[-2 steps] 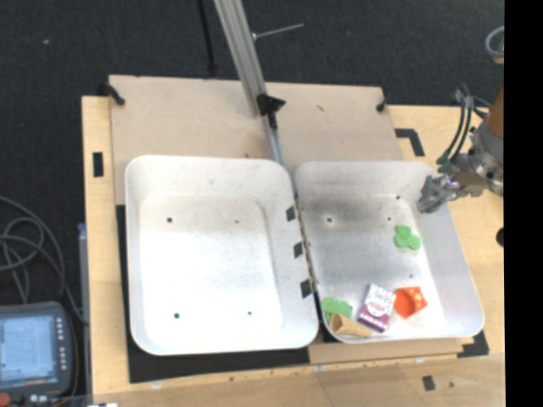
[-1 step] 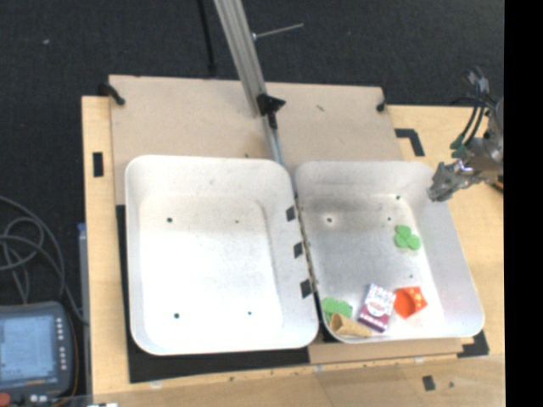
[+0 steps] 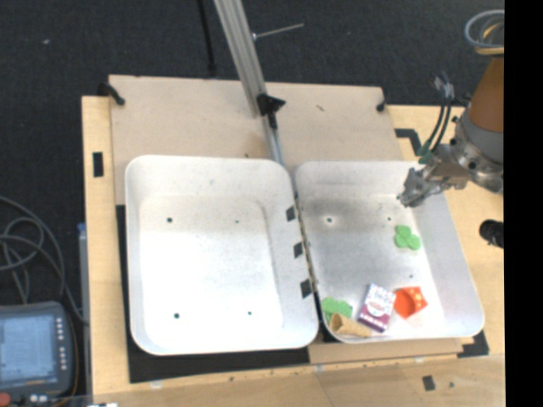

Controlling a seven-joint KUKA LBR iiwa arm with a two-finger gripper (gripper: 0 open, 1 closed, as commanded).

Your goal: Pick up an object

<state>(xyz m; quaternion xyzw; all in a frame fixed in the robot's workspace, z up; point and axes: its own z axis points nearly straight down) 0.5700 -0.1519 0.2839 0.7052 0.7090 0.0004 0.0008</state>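
Over the right bin (image 3: 441, 227), near its far right rim, we see the gripper (image 3: 411, 195) hanging at the end of the grey arm (image 3: 471, 155), whose orange band sits just above the wrist. We cannot tell how its jaws stand, because they blur into a small grey tip against the bin's white floor, and we see nothing between them. Taking the right bin as our landmark, we find a green object (image 3: 407, 238) lying on its floor towards the right side, a little nearer to us than the gripper and apart from it. Along the bin's near edge we count four more things close together: a second green piece (image 3: 336, 307) in the near left corner, a tan cone-shaped piece (image 3: 348, 325) just beside it against the rim, a small purple and white packet (image 3: 377, 306) next to that, and an orange-red object (image 3: 409, 302) touching or almost touching the packet. Left of the right bin sits the left bin (image 3: 212, 253), their rims meeting along the middle
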